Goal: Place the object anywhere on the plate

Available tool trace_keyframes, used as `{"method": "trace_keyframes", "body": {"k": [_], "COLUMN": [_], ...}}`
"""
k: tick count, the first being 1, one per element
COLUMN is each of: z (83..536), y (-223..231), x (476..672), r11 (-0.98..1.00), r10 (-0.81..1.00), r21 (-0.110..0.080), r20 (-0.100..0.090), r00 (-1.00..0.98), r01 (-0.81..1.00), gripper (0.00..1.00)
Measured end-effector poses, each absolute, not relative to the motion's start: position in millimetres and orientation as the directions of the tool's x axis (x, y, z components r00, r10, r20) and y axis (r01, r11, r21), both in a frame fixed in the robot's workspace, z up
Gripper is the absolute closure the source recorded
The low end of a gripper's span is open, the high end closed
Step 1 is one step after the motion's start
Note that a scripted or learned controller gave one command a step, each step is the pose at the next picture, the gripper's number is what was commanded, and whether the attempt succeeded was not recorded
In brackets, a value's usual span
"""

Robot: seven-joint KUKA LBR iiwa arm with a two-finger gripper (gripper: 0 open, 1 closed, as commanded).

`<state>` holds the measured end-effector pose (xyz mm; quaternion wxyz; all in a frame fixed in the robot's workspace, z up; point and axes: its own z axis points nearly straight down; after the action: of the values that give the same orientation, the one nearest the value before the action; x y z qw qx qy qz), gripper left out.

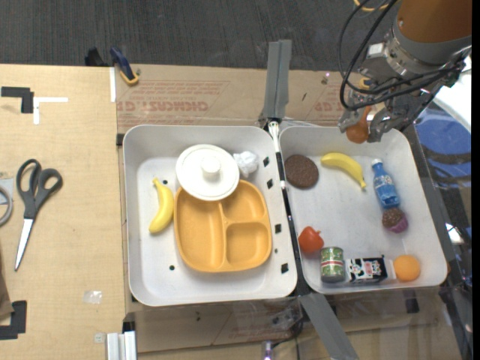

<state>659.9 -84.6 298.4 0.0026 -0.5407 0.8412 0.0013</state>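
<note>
The orange divided plate (pixel 225 235) lies in the left bin (pixel 139 223). A white round lid (pixel 208 172) overlaps the plate's far left corner. My gripper (pixel 365 126) hangs over the far edge of the right bin (pixel 427 223), high above its floor. A small orange-brown round object (pixel 358 132) sits between the fingers, and the gripper is shut on it. The arm's orange band is at the top right.
The left bin also holds a yellow banana (pixel 160 205) and a white crumpled piece (pixel 246 162). In the right bin lie a brown disc (pixel 301 170), a banana (pixel 345 166), a blue bottle (pixel 385 186), a red fruit (pixel 310 239), a green can (pixel 331 265), a carton (pixel 367 269) and an orange (pixel 406 268). Scissors (pixel 31 197) lie on the bench at left.
</note>
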Motion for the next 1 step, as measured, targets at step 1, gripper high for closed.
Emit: {"method": "trace_keyframes", "body": {"k": [1], "z": [229.5], "y": [-0.7], "x": [618.4], "r11": [0.426], "r10": [-0.905], "r21": [0.0], "r20": [-0.004], "r00": [-0.426], "r01": [-0.905], "gripper": [1.0]}}
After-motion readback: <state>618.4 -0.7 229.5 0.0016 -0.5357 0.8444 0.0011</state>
